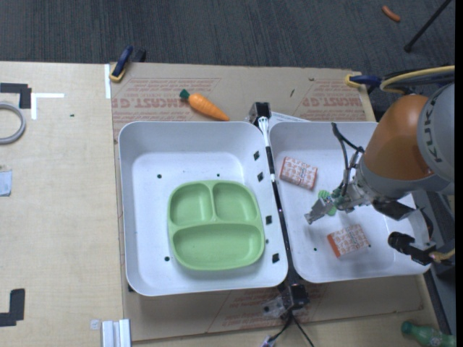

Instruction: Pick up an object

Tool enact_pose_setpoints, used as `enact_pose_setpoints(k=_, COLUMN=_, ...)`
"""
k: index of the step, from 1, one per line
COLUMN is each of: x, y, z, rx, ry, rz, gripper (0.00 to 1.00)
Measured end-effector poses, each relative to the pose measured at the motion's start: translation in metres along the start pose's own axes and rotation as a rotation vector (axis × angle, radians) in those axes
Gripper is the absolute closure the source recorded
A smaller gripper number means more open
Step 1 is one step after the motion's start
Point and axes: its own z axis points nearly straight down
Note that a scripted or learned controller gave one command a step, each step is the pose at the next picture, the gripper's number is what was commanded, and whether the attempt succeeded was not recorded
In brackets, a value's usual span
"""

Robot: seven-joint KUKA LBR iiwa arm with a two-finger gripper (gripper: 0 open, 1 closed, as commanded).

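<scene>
My pincer [318,212] hangs low over the right bin [304,262], its tips pointing toward the divider between the two bins; a small green object [325,196] sits at the tips, seemingly caught between them, so I judge the pincer closed on it, though it is too small to name; if that hold is real, the pickup is partly done and the lift is left; if not, the grasp must be tried again. Two other candidates lie in the same bin: a pale red-patterned packet [299,172] up and to the left of the pincer, near but apart; an orange-red packet [349,241] just below and to the right, close beside the tips. The left bin [145,194] holds a green divided plate [215,225]; a toy carrot [205,105] rests on the desk [58,230] beyond the bins.
</scene>
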Motion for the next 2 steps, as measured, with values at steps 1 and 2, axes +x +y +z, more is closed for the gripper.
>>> enact_pose_setpoints(k=1, x=-0.038, y=0.0382, z=0.0099, rx=0.002, ry=0.0, rz=0.032, gripper=0.0)
enact_pose_setpoints(k=2, x=-0.0382, y=0.0387, z=0.0002, rx=0.0, ry=-0.001, rz=0.032, gripper=1.0)
